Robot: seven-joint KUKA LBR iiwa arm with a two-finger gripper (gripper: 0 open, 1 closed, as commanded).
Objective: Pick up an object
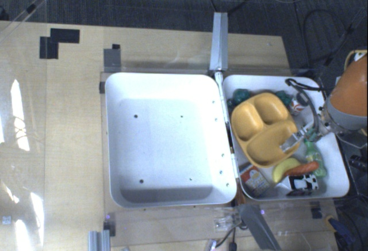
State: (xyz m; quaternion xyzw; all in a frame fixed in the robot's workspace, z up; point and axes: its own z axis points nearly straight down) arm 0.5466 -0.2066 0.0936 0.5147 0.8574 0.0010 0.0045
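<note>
The right bin [339, 186] holds a heap of objects. A yellow two-compartment dish [263, 124] lies tilted across its left half. In front of the dish lie a yellow banana [283, 169], an orange-red carrot-like piece [303, 168], a black and white object [303, 183] and a small printed packet [256, 181]. Green items [241, 95] peek out behind the dish. My gripper [293, 141] reaches in from the right and sits low over the dish's front right rim. The arm's orange band [353, 91] hangs above the bin's right edge.
The left bin [167, 137] stands beside the right one, parted from it by a narrow wall. A metal post [219, 42] rises at the back between them. Black cables [305, 86] trail over the right bin's back corner and the dark floor behind.
</note>
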